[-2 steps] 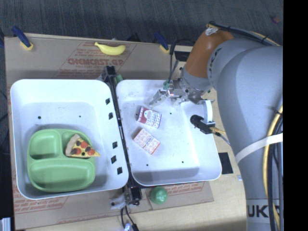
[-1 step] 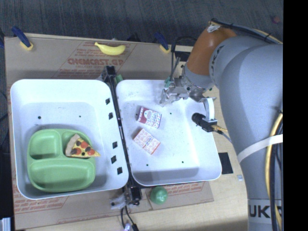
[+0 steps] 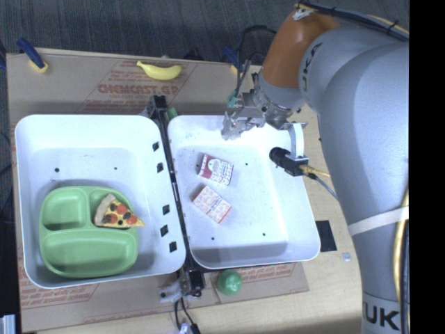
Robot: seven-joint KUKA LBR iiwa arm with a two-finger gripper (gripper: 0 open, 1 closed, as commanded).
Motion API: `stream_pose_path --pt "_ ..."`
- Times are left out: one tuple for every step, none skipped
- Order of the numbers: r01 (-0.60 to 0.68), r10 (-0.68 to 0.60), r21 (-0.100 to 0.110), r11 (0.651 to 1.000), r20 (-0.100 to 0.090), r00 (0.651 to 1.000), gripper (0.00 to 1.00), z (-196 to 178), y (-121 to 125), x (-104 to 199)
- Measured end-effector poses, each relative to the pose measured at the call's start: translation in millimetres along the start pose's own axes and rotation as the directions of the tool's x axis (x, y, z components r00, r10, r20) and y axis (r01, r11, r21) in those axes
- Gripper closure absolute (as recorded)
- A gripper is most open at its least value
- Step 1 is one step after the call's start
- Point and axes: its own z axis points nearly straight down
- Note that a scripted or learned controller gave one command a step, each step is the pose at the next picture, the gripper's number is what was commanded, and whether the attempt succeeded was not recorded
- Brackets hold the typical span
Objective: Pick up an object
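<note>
Gripper (image 3: 236, 125) is hovering over the far rim of the right bin (image 3: 295, 218); whether its fingers are apart or together, cannot tell. Two small cartons are lying on that bin's floor: red carton (image 3: 215, 169), and pink carton (image 3: 211, 204) just nearer. Left bin (image 3: 42, 145) is holding a green tray (image 3: 83, 245) bearing a pizza slice (image 3: 116, 213).

Grey arm, tool (image 3: 233, 126) low, pointing left
</note>
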Motion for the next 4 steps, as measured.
stream_pose_path --pt "-0.001 0.001 0.003 1.000 0.000 1.000 0.00 1.3 -0.9 -0.6" --pt "-0.001 0.001 -0.004 1.000 0.005 1.000 0.00 74.5 -41.6 25.6" --pt "0.002 -0.002 -0.011 1.000 0.004 1.000 1.00 62.2 -38.9 26.8" --pt "0.001 -0.001 0.000 1.000 0.000 1.000 1.00 -27.1 0.3 118.2"
